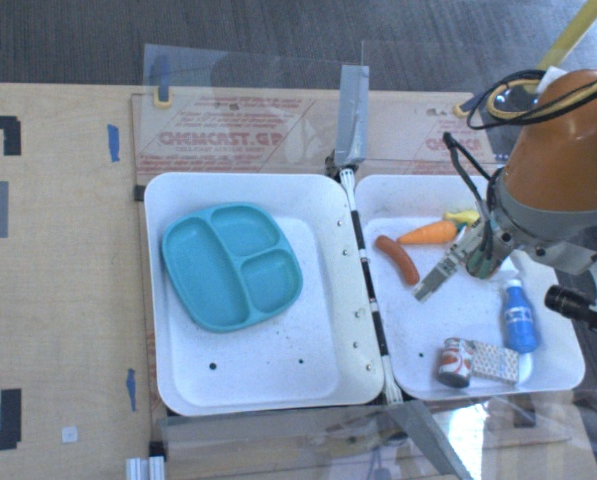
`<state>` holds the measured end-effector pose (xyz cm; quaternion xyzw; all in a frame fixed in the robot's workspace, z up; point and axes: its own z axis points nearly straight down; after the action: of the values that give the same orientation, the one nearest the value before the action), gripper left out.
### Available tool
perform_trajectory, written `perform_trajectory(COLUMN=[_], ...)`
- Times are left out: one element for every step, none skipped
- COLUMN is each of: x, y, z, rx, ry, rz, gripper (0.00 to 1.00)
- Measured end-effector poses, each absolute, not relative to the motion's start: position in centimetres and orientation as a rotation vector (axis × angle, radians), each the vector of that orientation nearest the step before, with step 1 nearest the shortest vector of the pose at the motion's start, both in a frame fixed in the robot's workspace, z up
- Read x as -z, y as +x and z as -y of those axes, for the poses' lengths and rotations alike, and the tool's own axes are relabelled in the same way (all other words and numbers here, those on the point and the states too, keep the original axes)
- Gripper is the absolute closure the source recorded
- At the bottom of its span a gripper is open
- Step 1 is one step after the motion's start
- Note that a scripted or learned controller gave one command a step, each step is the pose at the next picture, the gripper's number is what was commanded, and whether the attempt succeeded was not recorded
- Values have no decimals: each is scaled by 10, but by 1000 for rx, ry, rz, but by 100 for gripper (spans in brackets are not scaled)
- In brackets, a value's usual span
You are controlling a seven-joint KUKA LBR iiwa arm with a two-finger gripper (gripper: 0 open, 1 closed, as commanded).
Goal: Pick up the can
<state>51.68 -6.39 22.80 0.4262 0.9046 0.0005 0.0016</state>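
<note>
The can (457,361) lies on its side near the front edge of the right bin (418,358); it is silver with red and white marks, and a patterned grey piece (497,363) adjoins it on the right. My gripper (428,286) hangs over the middle of the right bin, pointing down and to the left, just right of a red sausage (397,258). It is well above and to the left of the can and not touching it. Nothing shows in its grasp.
An orange carrot (428,233) and a yellow item (461,216) lie at the back of the right bin. A blue bottle (519,316) lies at its right side. The left bin (188,368) holds a teal divided plate (232,264).
</note>
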Motion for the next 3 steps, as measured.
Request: perform_trajectory(x=[-88, -99, -88], y=[481, 483, 483], z=[109, 110, 175], rx=[-2, -5, -6], ry=[1214, 1218, 1604], rz=[-2889, -2881, -2690], gripper=[0, 100, 100])
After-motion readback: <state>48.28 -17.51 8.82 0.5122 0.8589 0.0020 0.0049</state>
